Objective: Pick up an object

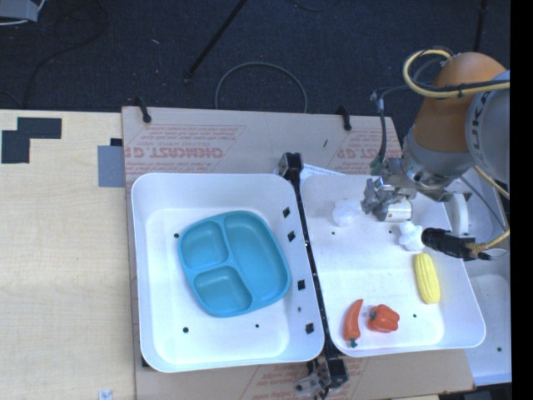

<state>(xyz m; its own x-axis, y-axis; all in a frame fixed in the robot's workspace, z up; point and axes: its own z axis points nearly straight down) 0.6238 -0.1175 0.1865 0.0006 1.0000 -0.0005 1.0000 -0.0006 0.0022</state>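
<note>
Red chili (354, 319) and red pepper (384, 318) at right bin (466, 327) front edge, yellow corn (427, 277) behind, blue divided plate (233, 262) in left bin (158, 215), gripper (385, 203) low over right bin's far side, finger opening cannot be told.

The bench (58, 248), of pale wood, bears a printed cardboard sheet (216, 144) on which two shallow white bins rest side by side, the left bin (158, 340) touching the right bin (466, 327) along a black divider (301, 248), with dark patches (33, 136) at the bench's far-left corner.
</note>
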